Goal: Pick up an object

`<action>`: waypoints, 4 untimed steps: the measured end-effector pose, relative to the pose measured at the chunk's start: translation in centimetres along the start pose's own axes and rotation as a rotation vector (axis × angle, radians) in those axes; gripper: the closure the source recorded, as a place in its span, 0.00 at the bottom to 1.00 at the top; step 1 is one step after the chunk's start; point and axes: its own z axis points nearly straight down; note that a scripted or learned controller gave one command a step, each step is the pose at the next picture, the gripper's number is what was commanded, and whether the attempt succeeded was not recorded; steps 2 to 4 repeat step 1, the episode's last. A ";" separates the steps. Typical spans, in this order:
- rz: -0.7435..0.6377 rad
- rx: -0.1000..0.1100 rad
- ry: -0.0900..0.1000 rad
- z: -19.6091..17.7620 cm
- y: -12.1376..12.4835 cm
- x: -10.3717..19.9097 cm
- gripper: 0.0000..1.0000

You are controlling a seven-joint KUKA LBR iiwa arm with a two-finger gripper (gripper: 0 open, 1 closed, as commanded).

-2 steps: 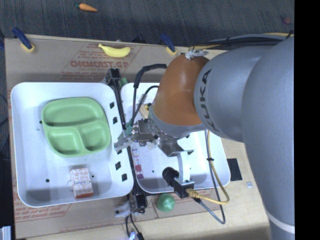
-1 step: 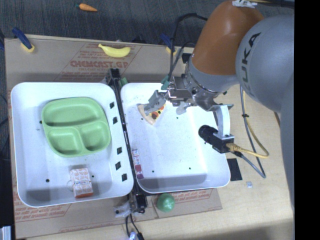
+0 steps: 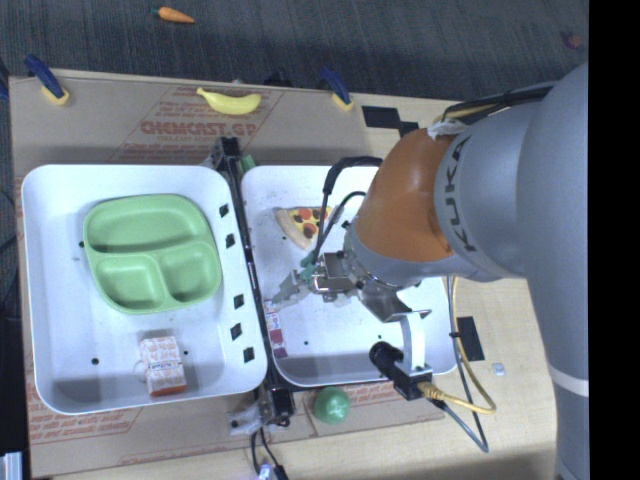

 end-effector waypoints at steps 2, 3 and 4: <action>-0.004 -0.002 0.000 0.1 5.5 5.8 0.00; -0.004 -0.002 0.000 0.1 5.5 5.8 0.00; -0.004 -0.002 0.000 0.1 5.5 5.8 0.00</action>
